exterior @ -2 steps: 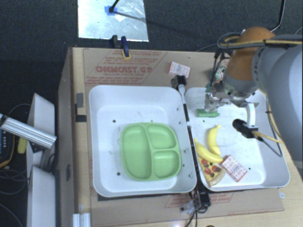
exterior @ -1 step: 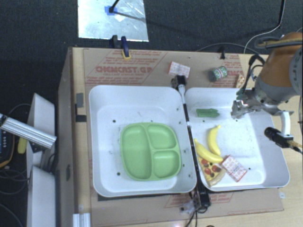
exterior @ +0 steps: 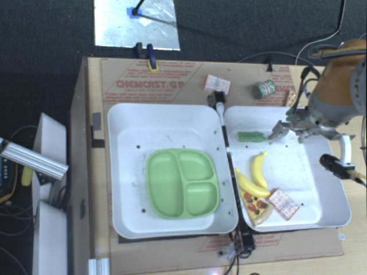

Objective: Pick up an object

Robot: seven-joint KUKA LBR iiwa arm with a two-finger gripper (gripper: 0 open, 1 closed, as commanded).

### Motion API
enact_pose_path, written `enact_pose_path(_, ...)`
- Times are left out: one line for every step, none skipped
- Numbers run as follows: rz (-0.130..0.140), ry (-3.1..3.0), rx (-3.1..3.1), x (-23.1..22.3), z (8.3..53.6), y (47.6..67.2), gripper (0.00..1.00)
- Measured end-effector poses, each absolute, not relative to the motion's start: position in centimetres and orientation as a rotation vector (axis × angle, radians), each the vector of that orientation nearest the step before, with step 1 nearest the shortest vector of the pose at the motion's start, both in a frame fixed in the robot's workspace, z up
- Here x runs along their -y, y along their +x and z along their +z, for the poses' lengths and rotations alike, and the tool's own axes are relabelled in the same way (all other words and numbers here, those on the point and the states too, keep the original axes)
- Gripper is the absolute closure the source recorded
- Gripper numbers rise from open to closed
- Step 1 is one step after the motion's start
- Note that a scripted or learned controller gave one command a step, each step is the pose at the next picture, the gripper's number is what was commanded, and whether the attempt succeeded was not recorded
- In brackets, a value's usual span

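My gripper (exterior: pixel 280 132) hangs over the back of the right bin (exterior: pixel 332 211), just right of a flat green piece (exterior: pixel 250 136) on the bin floor. A small gap separates them, and nothing shows in its grasp. Two yellow bananas lie nearer the front: one (exterior: pixel 260 168) curves upright, the other (exterior: pixel 251 184) slants along the bin's left wall. A toy pizza slice (exterior: pixel 257 207) and a red-and-white packet (exterior: pixel 284 203) rest at the front. In the left bin (exterior: pixel 123 125) sits a green divided plate (exterior: pixel 182 183).
A small green can (exterior: pixel 265 88) and a paper tag (exterior: pixel 217 83) lie on the cardboard behind the bins. A blue clamp (exterior: pixel 151 55) grips the bench's back edge. The grey-and-orange arm (exterior: pixel 338 90) covers the right bin's back right corner.
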State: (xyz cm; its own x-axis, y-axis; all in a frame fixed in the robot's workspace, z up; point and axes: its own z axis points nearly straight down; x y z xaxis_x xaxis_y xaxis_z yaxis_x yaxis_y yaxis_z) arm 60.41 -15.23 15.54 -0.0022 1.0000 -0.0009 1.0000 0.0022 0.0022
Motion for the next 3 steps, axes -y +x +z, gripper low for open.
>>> enact_pose_path(0.0, 2.219, -2.225, 9.8, 8.6, 58.4, 0.0)
enact_pose_path(0.003, 2.215, -2.225, 9.9, 9.7, 58.5, 1.0)
enact_pose_path(0.006, 2.215, -2.223, 5.0, 21.4, 55.9, 1.0)
